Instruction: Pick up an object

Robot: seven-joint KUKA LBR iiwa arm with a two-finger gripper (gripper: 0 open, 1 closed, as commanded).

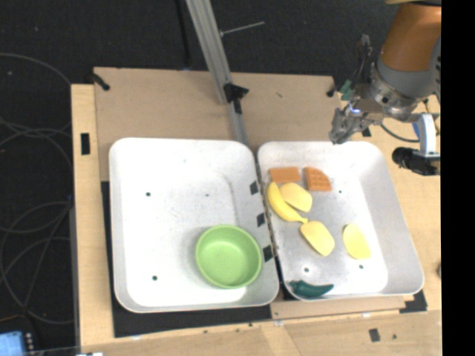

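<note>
1. Bench (pixel 185 95) of pale brown board fills most of the frame, seen from above at a slant; dark floor with loose cables lies along the left edge and the top.
2. Two shallow white bins sit side by side on the bench, their inner edges touching near the centre of the frame; the left bin (pixel 171 176) takes the centre-left, the right bin (pixel 371 191) the centre-right.
3. Green bowl (pixel 228 255) rests upright in the lower right corner of the left bin, close to the dividing edge.
4. Right bin holds a cluster of small items; an orange block (pixel 284 175) and an orange waffle-patterned piece (pixel 318 179) lie just beside each other near its upper middle.
5. Yellow banana (pixel 279 203) lies just below the orange block, along the bin's left wall; a pale yellow piece (pixel 297 196) overlaps it.
6. Two more yellow pieces lie lower in the same bin, near each other but apart; one (pixel 318 237) sits centrally, the other (pixel 357 242) to its right.
7. Dark green item (pixel 310 289) lies at the lower left corner of the right bin, against the rim.
8. Grey arm with an orange band (pixel 412 28) enters at the upper right of the frame.
9. Gripper (pixel 346 129) points down and to the left, at the upper rim of the right bin, apart from every item; nothing is visibly between its tips, and whether it is released or clenched cannot be told at this size.
10. Slanted metal pole (pixel 211 39) crosses the upper centre of the frame, ending near where the bins meet.
</note>
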